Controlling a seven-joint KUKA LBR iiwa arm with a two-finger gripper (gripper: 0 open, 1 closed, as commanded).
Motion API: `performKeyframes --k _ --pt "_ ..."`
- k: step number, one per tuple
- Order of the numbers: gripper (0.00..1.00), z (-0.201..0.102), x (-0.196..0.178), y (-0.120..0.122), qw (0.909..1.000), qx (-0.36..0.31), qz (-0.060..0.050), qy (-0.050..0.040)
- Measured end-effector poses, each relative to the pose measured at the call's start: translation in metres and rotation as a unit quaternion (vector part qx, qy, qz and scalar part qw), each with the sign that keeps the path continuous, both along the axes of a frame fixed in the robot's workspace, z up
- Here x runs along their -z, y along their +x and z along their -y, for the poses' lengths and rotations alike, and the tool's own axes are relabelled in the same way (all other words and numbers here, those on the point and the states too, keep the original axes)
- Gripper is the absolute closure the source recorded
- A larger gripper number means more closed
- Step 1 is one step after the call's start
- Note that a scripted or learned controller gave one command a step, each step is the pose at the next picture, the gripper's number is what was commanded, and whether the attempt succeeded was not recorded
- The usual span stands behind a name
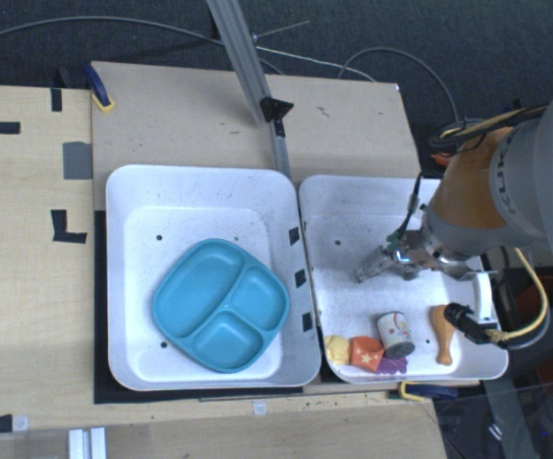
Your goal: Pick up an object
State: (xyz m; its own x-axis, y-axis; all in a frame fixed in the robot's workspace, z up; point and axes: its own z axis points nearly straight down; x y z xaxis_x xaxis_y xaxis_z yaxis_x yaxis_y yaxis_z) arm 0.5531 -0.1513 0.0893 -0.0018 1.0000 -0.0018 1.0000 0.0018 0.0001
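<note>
The gripper [377,266] sits low over the middle of the right bin [353,208], its fingers pointing toward the view's left and slightly down; whether they are parted or closed cannot be told at this resolution, and nothing is seen between them. Behind the fingers the metallic wrist joins the grey arm [535,189], whose orange band [468,194] lies over the bin's right edge. The loose objects lie along the near wall of the right bin, apart from the gripper. A small can [394,331] lies nearest the gripper, below and slightly right of it, on its side with one round end facing up and left. To its right an orange-brown drumstick-shaped piece [441,333] lies with its long axis running nearly straight up and down the view, broad end away from the near wall, narrow end toward it. Left of the can an orange-red block [366,352] rests against a yellow item [338,350] in the bin's near left corner, with a purple piece [391,363] just beside the block. The left bin [123,256] holds a blue divided plate [221,304], its long axis running diagonally.
</note>
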Motion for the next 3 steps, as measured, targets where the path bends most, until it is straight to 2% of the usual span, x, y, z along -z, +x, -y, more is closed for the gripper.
performKeyframes --k 1,3 --pt "1.00 -0.001 -0.010 0.000 1.0000 0.000 -0.001 0.0008" --pt "1.00 0.012 -0.112 -0.007 1.0000 0.001 0.002 0.0000"
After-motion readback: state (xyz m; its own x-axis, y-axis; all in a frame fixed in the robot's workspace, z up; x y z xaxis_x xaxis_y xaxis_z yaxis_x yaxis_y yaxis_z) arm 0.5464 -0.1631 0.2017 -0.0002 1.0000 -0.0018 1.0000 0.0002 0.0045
